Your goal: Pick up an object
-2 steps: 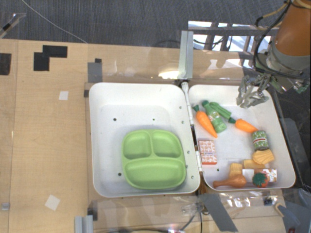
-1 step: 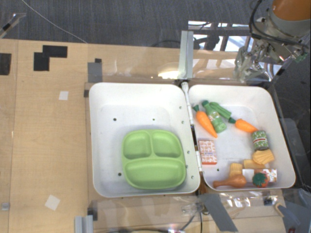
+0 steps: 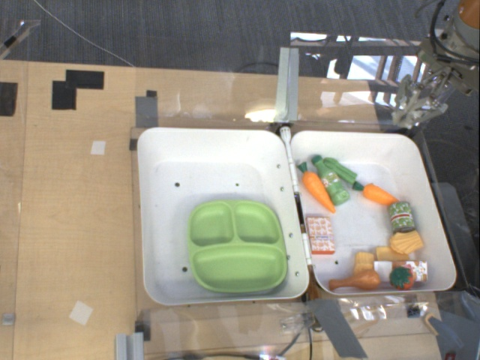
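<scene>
Right bin [image 3: 420, 156] holds your candidates; the carrot [image 3: 318, 190] lies near its far-left corner, long axis diagonal, tip pointing near-right, green bottle [image 3: 333, 184] touching alongside; the gripper [image 3: 417, 105] hangs beyond the bin's far-right rim, whether spread or closed you cannot tell; judged pre-approach; next you travel left and nearer, descend, jaws across the axis.

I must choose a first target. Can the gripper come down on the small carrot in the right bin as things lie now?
Probably yes: the small carrot lies apart from its neighbours, uncovered, while the gripper hangs beyond the right bin's far rim.
</scene>
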Robot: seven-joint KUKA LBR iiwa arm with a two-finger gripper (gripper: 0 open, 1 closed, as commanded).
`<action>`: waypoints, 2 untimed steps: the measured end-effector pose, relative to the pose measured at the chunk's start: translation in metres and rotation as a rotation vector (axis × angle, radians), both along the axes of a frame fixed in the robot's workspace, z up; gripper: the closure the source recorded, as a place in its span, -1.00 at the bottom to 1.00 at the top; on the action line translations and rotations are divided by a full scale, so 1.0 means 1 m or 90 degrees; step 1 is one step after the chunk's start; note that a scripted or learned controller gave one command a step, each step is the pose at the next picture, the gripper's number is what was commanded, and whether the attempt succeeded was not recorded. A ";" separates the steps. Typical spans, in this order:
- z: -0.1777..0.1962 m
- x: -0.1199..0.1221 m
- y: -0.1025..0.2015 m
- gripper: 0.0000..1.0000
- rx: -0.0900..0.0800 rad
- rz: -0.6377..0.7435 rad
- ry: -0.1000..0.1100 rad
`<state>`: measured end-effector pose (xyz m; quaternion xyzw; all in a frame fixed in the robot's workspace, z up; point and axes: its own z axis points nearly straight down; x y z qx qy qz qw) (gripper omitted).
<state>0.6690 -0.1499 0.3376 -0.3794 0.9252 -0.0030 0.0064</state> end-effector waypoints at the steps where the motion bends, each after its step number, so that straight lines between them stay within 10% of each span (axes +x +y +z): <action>1: 0.030 0.002 0.047 1.00 0.003 -0.073 0.000; 2: 0.033 0.001 0.104 1.00 0.004 -0.149 0.002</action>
